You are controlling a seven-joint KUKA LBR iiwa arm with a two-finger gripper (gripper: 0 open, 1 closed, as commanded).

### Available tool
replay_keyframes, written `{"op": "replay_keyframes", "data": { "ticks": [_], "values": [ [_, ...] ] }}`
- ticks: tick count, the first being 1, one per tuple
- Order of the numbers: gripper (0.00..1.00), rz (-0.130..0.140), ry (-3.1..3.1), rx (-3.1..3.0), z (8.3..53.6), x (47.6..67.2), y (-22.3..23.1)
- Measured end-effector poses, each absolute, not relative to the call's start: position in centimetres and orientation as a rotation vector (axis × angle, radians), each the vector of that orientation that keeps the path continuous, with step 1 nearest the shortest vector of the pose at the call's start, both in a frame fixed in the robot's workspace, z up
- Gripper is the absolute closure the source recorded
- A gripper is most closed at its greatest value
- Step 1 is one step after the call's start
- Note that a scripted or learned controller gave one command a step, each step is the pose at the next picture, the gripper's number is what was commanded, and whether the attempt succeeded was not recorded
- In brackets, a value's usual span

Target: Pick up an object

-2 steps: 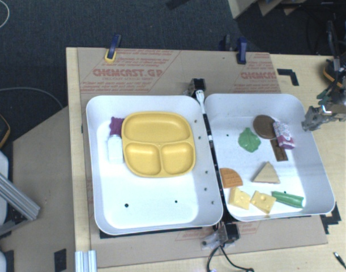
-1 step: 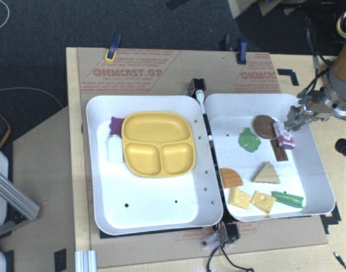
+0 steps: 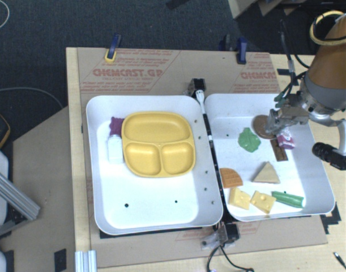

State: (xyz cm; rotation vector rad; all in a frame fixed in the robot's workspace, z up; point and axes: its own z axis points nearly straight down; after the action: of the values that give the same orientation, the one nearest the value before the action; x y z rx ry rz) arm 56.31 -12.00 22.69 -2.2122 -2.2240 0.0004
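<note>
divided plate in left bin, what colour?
Yellow; the plate shows clearly in the camera view.

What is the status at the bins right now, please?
Tool low over right bin, grip state unclear. Pink-brown piece beneath it, not seen held. Green lump close alongside.

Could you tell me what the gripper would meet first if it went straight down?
Probably the small pink and brown object lying on the right bin's white floor, directly beneath the gripper. Depth is hard to judge from this slanted view.
</note>
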Motion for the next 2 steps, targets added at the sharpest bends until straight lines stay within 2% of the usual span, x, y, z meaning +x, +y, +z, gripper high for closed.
{"op": "replay_keyframes", "data": {
  "ticks": [1, 2],
  "values": [
    [1.0, 0.001, -2.224, -2.211, 22.0, 54.5, -6.2],
    [1.0, 0.002, -2.223, -2.214, 21.2, 53.5, -1.2]
  ]
}}
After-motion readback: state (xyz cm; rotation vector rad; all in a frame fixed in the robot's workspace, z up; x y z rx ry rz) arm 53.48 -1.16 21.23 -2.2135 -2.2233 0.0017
